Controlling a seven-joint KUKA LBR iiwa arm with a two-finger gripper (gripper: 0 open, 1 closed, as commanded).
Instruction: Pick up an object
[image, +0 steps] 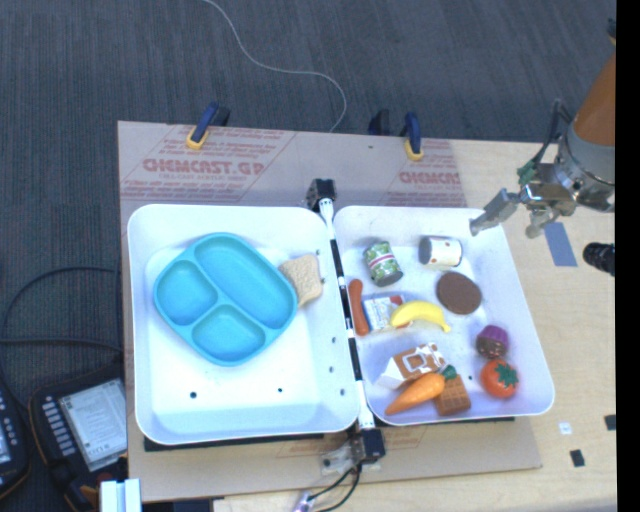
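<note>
The right bin (525, 300) holds several toy foods: a green can (381, 262), a white cylinder (440, 250), a brown round cookie (459, 292), a banana (420, 315), a red sausage (355, 305), a purple fruit (491, 342), a tomato (499, 379) and a carrot (415, 393). My gripper (503, 225) hangs above the bin's far right corner, just right of the white cylinder. Its fingers are spread open with nothing between them.
The left bin (160, 400) holds a blue divided plate (225, 297) and a bread slice (303, 278) beside it. Blue clamps (411, 138) sit on the board's far edge. A black clip (321, 192) marks the seam between the bins.
</note>
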